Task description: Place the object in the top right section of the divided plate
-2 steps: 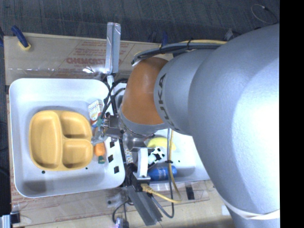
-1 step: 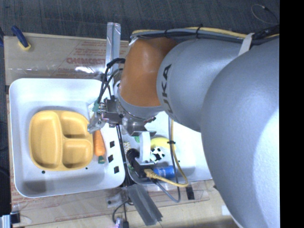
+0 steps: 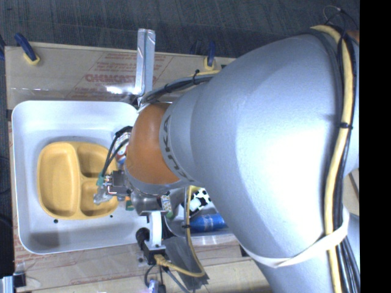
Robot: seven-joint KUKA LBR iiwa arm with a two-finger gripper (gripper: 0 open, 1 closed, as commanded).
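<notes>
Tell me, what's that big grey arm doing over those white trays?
The grey arm reaches in from the right and hangs over the left white bin, where a yellow divided plate lies. Its wrist end sits right at the plate's edge, blocking the sections there. A blue object and something black-and-white peek out from under the arm. Whether it carries anything isn't visible.

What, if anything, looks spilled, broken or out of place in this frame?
Nothing stands out. The yellow divided plate lies flat in the left white bin, with no visible spill or damage. The arm hides most of the neighbouring bin, where a blue object peeks out beneath it.
</notes>
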